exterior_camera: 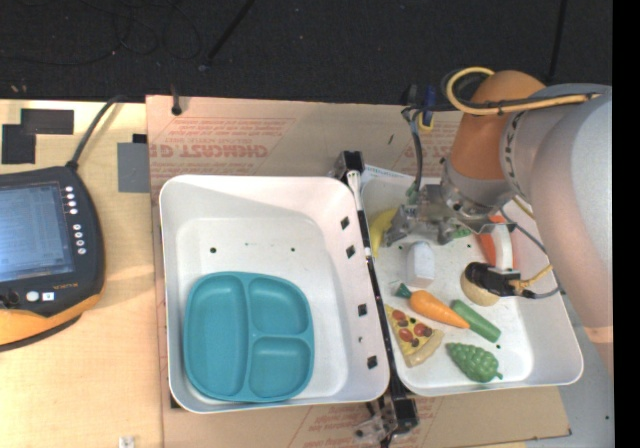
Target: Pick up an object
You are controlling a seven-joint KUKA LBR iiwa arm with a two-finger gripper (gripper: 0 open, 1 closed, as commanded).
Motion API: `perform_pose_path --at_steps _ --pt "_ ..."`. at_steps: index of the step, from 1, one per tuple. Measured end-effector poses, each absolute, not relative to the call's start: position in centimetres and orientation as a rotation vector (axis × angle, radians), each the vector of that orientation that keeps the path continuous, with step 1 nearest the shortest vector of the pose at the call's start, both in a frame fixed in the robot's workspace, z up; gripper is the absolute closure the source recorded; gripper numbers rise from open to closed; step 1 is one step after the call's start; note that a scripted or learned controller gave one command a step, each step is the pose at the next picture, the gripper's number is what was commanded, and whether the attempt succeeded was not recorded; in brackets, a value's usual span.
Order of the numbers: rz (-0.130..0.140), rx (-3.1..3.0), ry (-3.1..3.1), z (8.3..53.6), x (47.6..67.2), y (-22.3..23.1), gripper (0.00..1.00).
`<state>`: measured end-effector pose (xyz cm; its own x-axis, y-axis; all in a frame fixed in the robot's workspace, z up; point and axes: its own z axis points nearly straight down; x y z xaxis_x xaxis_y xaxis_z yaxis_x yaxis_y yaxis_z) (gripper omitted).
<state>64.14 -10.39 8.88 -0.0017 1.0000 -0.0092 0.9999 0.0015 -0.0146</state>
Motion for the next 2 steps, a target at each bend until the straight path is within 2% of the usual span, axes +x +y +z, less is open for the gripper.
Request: perform_pose_path --at_steps 1,2 --pt "0.034 -2.232 -2.217 9.0 64.1 -9.7 0.0" --pt "0.014 -2.219 -2.215 8.7 64.2 -11.1 0.0"
